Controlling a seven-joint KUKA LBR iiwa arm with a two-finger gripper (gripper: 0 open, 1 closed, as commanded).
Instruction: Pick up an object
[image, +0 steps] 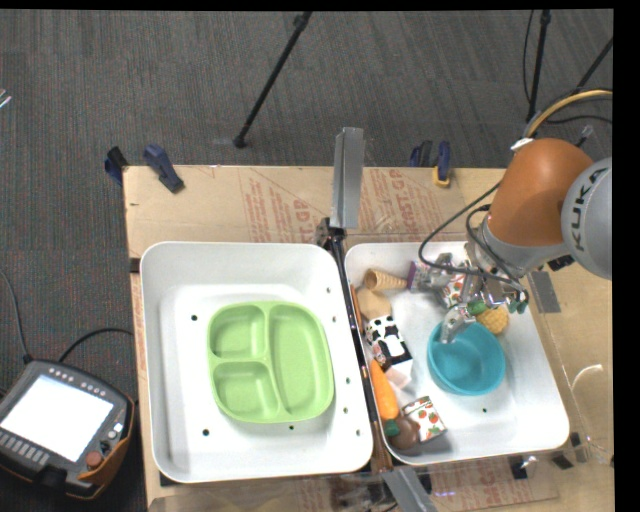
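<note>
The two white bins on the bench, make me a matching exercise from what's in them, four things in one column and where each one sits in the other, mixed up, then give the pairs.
Things:
1. green divided plate
2. blue bowl
3. carrot
4. ice cream cone

Places:
A. right bin, just under the gripper
B. far end of the right bin, near the divider
C. middle of the left bin
D. along the right bin's left wall, toward the near end

Pairs: 1-C, 2-A, 3-D, 4-B
</note>
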